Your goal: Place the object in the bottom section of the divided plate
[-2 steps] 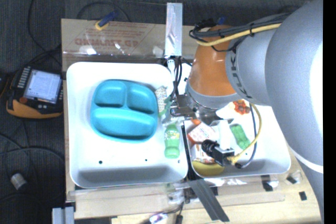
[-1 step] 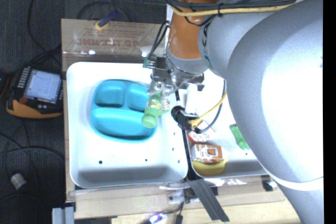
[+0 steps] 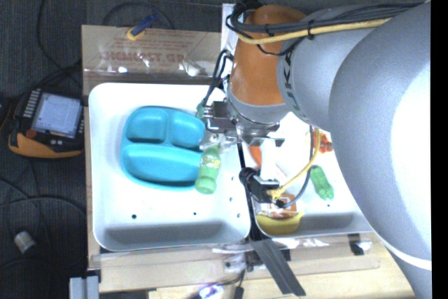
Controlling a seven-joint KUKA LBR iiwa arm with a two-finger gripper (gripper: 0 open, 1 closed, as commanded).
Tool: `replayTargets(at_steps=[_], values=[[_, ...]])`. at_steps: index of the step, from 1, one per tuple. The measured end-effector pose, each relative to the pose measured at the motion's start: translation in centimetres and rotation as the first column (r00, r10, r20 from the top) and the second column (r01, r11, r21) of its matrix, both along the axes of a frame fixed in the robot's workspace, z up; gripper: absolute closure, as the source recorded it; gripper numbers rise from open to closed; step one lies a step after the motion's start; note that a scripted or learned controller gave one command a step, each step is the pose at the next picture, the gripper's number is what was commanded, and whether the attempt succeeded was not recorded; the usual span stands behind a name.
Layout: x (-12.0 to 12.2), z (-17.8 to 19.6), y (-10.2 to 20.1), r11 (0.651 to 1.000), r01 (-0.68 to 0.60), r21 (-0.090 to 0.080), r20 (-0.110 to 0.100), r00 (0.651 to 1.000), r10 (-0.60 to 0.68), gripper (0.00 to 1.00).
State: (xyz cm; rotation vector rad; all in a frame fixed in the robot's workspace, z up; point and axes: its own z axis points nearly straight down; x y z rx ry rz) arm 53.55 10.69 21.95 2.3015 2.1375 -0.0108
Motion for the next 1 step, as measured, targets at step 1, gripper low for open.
replayTargets(at_steps=[1], values=[[3.82,0.97,4.69,1.0,-0.013,0.0,0.0,1.0,0.013,1.0]])
